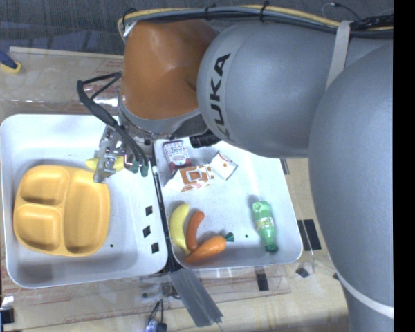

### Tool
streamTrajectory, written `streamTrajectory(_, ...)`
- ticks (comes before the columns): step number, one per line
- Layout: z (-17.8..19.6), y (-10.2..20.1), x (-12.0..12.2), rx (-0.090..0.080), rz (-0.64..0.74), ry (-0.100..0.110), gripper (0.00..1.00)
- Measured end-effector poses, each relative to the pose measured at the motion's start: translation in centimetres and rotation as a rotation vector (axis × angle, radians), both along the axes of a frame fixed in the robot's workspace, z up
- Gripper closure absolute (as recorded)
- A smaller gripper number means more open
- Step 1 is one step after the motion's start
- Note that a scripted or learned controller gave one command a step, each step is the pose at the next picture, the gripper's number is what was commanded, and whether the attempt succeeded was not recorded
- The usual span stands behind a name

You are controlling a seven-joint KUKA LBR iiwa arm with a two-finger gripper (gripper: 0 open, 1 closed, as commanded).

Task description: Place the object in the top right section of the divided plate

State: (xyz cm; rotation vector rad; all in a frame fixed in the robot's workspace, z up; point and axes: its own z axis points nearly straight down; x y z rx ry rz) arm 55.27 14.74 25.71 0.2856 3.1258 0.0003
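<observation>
Fingers (112,151): metal, pointing down over the left bin's far right part; open or closed cannot be told, as wrist and cabling crowd them. A small yellow object (93,163) shows just beside the gripper (105,168), on its left, at the far right rim of the plate. Whether it sits between the fingers or merely next to them cannot be told.

Nearest the camera: a flat grey strip (195,297) lying on the wooden bench (34,68), just below where the two bins meet.

Right shallow white bin (290,249), near side:
- orange plastic carrot with a green top (206,249), lying against the near wall
- yellow plastic banana (178,225), touching a red-orange sausage-shaped piece (194,228) on its right; both stand just above the carrot
- green plastic bottle with a pale label (264,225), lying apart from these on the right

Left shallow white bin (14,126): the yellow divided plastic plate (90,216) rests flat in its left and middle part, with two smaller sections on the left and one larger on the right. No loose item lies in any section.

Right bin, far side: an orange-and-white printed packet (196,177), a white carton with a red mark (225,166) just beside it, and a red-and-white can (175,152) near the dividing wall.

Farthest: the grey arm with its orange band (159,68) rises over the bins' far edge, coming in from the right
</observation>
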Motion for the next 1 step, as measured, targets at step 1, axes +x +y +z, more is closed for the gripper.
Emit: streamTrajectory(1,-15.2,3.08,-5.99,-0.005,0.206,-0.002,1.0)
